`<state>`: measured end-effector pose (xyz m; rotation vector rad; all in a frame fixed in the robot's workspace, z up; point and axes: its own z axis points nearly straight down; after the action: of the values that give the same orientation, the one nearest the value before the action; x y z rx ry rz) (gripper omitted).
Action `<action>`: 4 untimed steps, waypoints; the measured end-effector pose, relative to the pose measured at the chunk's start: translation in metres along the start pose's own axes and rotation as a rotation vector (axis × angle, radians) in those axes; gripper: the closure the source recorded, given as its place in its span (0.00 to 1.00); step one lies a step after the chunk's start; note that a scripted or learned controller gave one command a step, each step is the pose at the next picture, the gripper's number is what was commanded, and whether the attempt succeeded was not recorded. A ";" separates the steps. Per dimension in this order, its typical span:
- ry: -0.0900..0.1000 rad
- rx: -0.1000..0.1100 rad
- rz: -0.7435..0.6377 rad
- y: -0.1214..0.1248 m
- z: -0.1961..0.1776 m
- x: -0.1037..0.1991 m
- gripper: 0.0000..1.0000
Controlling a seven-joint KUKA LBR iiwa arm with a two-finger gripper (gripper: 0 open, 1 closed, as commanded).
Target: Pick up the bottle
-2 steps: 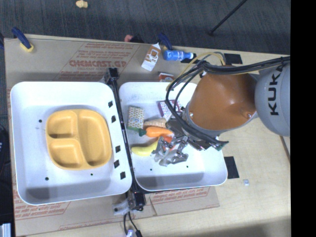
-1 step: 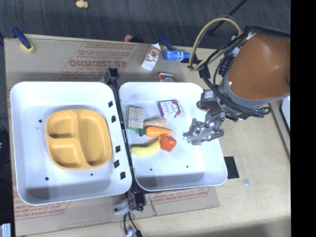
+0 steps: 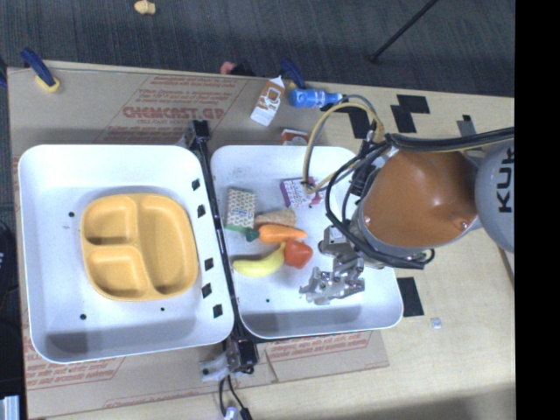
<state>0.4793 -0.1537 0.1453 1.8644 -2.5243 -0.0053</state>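
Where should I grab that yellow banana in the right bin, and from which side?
Probably the middle of the yellow curved banana, from straight above, closing across its narrow width: it lies flat, and its right end sits against the red round fruit.

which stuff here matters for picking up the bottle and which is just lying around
For the job: gripper, low in the right bin; which item is the bottle, I cannot tell.

Lying about: banana, carrot, red fruit, patterned block, purple packet; yellow divided plate in the left bin.
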 end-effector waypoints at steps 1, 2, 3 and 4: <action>0.000 0.003 -0.459 -0.015 -0.069 0.055 1.00; -0.001 0.000 -0.460 -0.015 -0.079 0.054 1.00; -0.001 -0.002 -0.462 -0.015 -0.089 0.054 1.00; -0.001 -0.004 -0.463 -0.016 -0.099 0.053 1.00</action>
<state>0.4791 -0.2087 0.2438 2.3932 -2.0289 -0.0132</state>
